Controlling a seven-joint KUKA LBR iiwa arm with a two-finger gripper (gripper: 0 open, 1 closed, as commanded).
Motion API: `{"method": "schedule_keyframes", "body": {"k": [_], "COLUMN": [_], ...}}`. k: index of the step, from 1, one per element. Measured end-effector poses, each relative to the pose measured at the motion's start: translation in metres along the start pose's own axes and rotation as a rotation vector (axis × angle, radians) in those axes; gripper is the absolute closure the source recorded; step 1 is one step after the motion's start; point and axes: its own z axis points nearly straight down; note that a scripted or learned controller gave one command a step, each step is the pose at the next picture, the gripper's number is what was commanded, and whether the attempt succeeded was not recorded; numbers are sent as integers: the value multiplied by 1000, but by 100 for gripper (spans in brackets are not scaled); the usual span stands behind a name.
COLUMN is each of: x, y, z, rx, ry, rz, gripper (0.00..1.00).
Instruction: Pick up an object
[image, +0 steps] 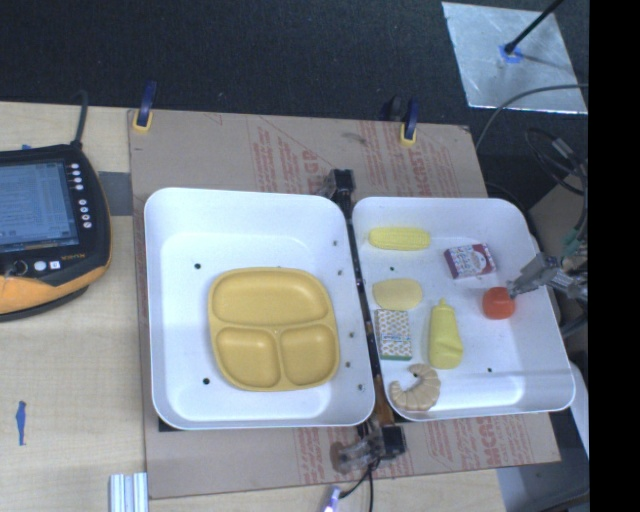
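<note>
Bench (80, 400): pale wood, overlaid with a brown cardboard sheet (250, 150) clamped at the far edge.
Left bin (170, 300): white, shallow, carrying a yellow three-compartment plate (272, 327) at centre.
Right bin (520, 385): white, touching the left bin along a shared edge, strewn with small items.
Teach pendant (45, 230): far left on the bench, screen lit, orange underside showing.
Corn cob (399, 238): yellow, at the far left of the right bin.
Yellow bottle (445, 334): lying near mid-bin, just beside a patterned box (393, 333).
Yellow pad (397, 293): between corn and box.
Croissant (416, 389): at the near rim.
Red-and-white packet (469, 261): far side, right of the corn.
Red ball (498, 303): near the right wall, just beside the fingertips.
Gripper (521, 285): reaching in from the right, low over the bin; finger spread impossible to tell, nothing seen held.
</note>
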Motion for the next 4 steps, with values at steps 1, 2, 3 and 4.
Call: {"method": "schedule_keyframes", "body": {"k": [1, 2, 3, 4], "x": [66, 55, 53, 117], "y": [29, 36, 37, 51], "z": [100, 191, 180, 89], "rx": [3, 3, 4, -1], "ry": [0, 0, -2, 1], "rz": [-3, 0, -5, 0], "gripper": [0, 0, 100, 100]}}
